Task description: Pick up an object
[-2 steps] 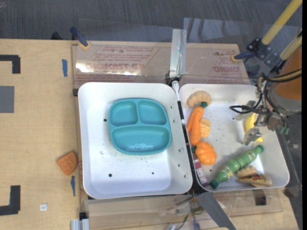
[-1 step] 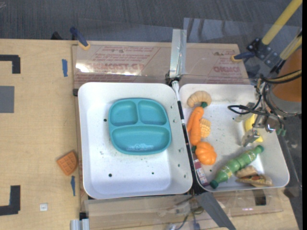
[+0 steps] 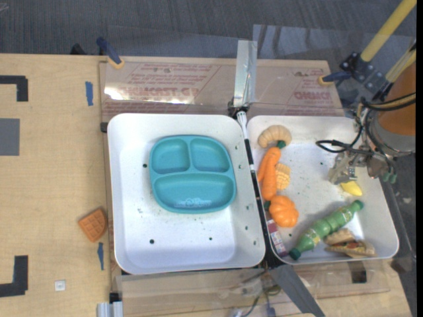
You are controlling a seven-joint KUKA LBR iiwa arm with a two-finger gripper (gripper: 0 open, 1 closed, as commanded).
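Nearest the lens, a green toy bottle [image 3: 327, 228] lies slanted in the right bin [image 3: 310, 152]. At its two o'clock a small yellow piece [image 3: 352, 189] sits just below the gripper [image 3: 344, 170], perhaps touched; finger state cannot be told. A sideways nudge could be caused by descent. From three o'clock the wrist is reached in, tilted down.
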